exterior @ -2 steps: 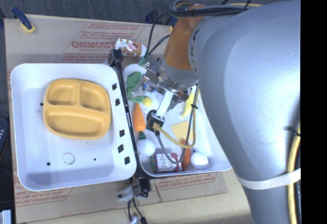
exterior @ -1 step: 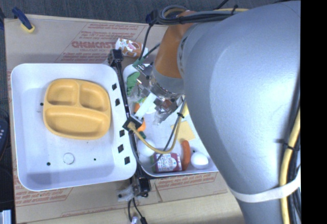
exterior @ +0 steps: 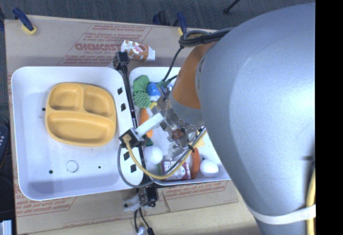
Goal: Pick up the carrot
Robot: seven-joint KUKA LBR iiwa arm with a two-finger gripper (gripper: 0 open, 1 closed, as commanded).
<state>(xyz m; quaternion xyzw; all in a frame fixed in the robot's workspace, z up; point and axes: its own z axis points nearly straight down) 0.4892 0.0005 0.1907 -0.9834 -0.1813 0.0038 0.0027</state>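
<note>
1. Reaching in from the right, the grey arm (exterior: 257,111) with its orange band (exterior: 187,84) covers much of the right bin (exterior: 140,76), and the claw (exterior: 174,135) hangs low over the bin's middle; whether it is released or clenched cannot be told from here.
2. Nearest the camera in that bin lie two white egg-like items, one (exterior: 154,154) by the left wall and one (exterior: 209,167) at the right, with a red sausage-like piece (exterior: 196,160) and a small printed packet (exterior: 176,169) between them.
3. The carrot (exterior: 144,117) lies just left of the claw, against the bin's left wall, partly crossed by a white bar of the tool. It looks like a light, rigid, smooth plastic toy, likely slippery, so a grip across its thicker middle seems safest.
4. Farther back sit one green knobbly item (exterior: 141,98) and one blue piece (exterior: 153,89).
5. The left bin (exterior: 32,175) holds one yellow divided tray (exterior: 80,113).
6. Beyond the bins, on the bench (exterior: 64,36), rests one small carton (exterior: 136,50).
</note>
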